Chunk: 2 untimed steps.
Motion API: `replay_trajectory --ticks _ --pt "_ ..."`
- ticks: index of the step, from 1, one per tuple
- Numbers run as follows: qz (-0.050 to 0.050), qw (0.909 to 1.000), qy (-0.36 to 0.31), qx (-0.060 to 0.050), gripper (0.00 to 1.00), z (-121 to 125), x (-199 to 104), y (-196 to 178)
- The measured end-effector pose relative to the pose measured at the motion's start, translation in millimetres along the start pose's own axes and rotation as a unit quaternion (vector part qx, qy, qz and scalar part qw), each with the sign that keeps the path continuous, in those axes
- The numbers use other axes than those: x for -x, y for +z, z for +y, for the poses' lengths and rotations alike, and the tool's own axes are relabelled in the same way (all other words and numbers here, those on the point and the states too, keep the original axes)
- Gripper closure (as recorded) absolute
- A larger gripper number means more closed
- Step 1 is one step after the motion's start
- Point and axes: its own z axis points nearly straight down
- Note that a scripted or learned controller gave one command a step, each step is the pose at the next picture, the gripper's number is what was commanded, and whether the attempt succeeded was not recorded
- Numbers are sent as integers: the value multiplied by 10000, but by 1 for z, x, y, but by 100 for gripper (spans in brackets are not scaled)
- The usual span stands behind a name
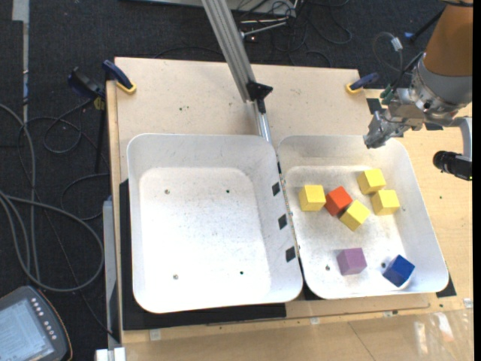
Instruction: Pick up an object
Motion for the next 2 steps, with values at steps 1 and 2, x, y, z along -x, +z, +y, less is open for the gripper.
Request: replay_trajectory --ticks 1,2 --pt "5 10000 -6 -5 100 -11 -61 10" --pt "5 10000 -6 -9 100 -28 -118 25"
